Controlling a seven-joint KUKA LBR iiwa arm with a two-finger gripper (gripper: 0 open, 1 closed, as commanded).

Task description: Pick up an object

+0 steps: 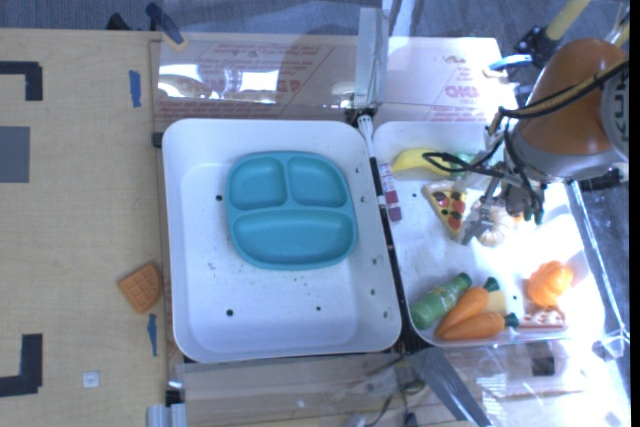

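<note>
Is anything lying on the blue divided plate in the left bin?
No, the blue divided plate shows three bare compartments; the toy food lies in the right bin.

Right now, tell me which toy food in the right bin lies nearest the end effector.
The pizza slice, just left of the end effector. The banana lies farther back-left, and the carrots and green bottle sit along the bin's near edge.
</note>
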